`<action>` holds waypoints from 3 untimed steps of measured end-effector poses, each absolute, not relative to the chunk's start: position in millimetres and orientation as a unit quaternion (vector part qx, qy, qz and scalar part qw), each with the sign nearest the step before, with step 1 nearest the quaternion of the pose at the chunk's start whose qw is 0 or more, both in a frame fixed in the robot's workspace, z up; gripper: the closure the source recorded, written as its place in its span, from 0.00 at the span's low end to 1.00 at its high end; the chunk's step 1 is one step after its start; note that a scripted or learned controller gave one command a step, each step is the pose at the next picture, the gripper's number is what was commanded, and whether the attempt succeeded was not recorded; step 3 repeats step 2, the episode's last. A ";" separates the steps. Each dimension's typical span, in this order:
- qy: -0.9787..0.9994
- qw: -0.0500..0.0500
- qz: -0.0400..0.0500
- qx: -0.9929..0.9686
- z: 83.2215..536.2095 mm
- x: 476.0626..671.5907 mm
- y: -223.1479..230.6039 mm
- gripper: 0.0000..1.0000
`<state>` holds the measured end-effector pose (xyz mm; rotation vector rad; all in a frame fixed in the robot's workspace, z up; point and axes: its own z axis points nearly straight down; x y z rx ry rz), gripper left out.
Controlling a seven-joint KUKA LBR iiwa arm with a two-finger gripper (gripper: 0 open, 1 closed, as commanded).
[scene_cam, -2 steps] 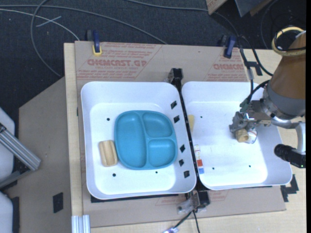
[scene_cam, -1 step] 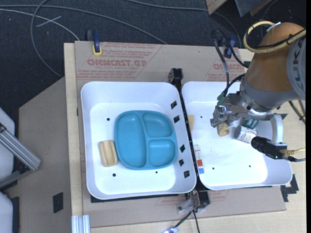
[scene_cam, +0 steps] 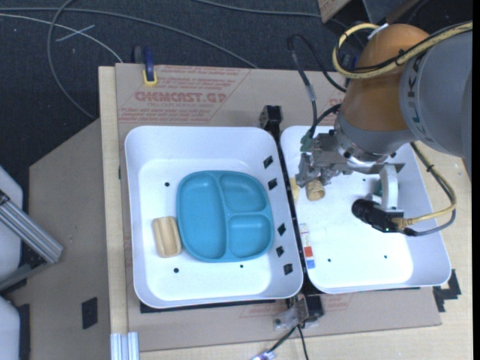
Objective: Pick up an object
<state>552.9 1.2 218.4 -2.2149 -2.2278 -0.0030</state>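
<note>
The gripper hangs low over the right bin, to the right of the blue plate and slightly farther back than the plate's far rim. It points down at the bin floor close to the bin's left wall. Its own body hides the tips from this angle, so I cannot tell how far it is open, nor whether it has hold of anything.

A small tan peg sits right at the front of the gripper, touching it or very nearly so. It lies on the bin floor to the right of the plate, level with the plate's far half. Whether the peg is gripped or only lying there cannot be told.

The grey arm with its orange band comes in from the right, above and behind the gripper, on the far side of the right bin from the plate.

A small red and blue mark shows on the right bin's left wall, just right of the plate's near corner.

The plate itself has three compartments and lies flat in the middle of the left bin. A pale wooden block rests just beside the plate's left near edge.

Both bins stand on a cardboard sheet with red print, which lies on the tabletop. A yellow and blue clamp grips the sheet's far edge, well behind and to the left of the plate.
</note>
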 end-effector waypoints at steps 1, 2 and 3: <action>-0.709 0.000 -0.002 -0.705 227.8 571.3 50.0 1.00; -0.709 0.000 -0.001 -0.706 221.9 590.4 92.0 1.00; -0.709 0.000 -0.001 -0.706 221.9 590.4 92.0 1.00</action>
